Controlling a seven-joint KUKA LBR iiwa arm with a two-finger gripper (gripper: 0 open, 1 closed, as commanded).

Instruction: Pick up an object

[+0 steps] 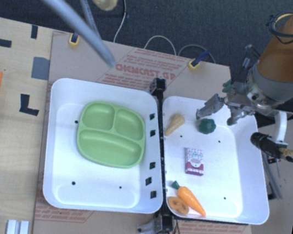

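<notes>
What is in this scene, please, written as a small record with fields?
left bin: holds a green divided plate
right bin: holds five small things
near the divider, far end: a beige piece
far end: a dark green ball
middle: a small carton
near corner: a carrot and an orange ring beside it
gripper: above the far end of the right bin, fingers spread, by the ball, nothing between them

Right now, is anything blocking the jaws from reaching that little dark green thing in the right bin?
Nothing visible does. The gripper hangs just above the green ball, with the tan piece off to its left.
</notes>
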